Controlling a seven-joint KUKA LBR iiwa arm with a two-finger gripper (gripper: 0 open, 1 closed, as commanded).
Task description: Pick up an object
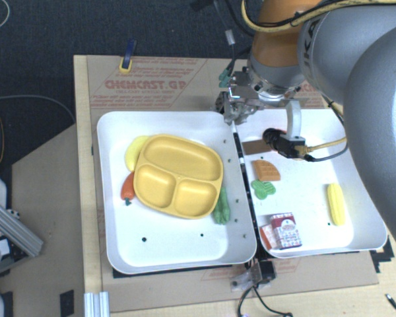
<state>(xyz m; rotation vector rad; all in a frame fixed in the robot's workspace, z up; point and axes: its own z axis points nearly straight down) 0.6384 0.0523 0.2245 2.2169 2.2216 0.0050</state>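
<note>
The left bin [112,144] holds a yellow divided plate [178,177] lying over a yellow item [134,151], with a red-orange toy vegetable [128,187] at its left and a green toy [221,209] at its right. In the right bin [356,177] lie an orange-brown toy slice [266,170], a small green toy [264,189], a yellow corn-like piece [336,203] and a red-and-white box [284,231]. My gripper [235,107] hovers over the far end of the wall between the two bins, with nothing visibly held.
The big grey arm with its orange band [284,18] covers the upper right, and a black cable fitting [280,142] hangs over the right bin's far part. A blue-and-yellow clamp [127,58] sits on the cardboard [152,81] behind the bins.
</note>
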